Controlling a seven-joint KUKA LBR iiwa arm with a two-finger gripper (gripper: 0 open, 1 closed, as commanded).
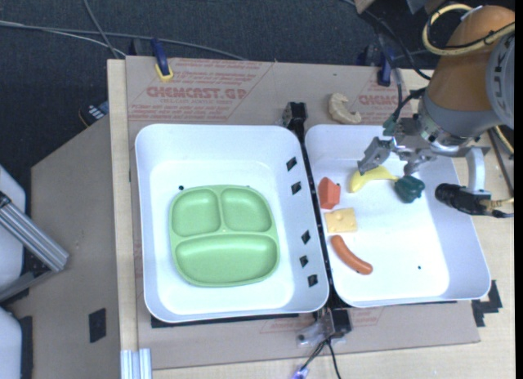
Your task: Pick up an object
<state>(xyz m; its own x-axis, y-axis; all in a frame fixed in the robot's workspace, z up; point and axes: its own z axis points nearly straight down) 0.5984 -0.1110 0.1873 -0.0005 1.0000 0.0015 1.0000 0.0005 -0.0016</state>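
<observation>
**Open gripper over the right bin's far end**

Gripper [395, 155] hangs at the far end of the right bin [458, 267], its two fingers spread apart with nothing between them. One finger [373, 155] points down toward the bin's left side, the other sits nearer the arm. Directly below the fingers lies a yellow banana-shaped piece [371, 177], and just beside it, toward the right, a dark green rounded object [409, 188]. Whether either fingertip touches the yellow piece cannot be told.

Along the right bin's left wall, from far to near, lie an orange-red block [328, 193], a yellow cheese-like wedge [341, 220] and a reddish sausage [350, 255] set at a slant. The three are near one another but apart.

Left bin [155, 206] carries a light green divided plate [223, 234], with two small compartments on the far side and one wide compartment on the near side.

Beyond the right bin, on the brown board [204, 87], rests a small beige curved object [344, 109].
</observation>
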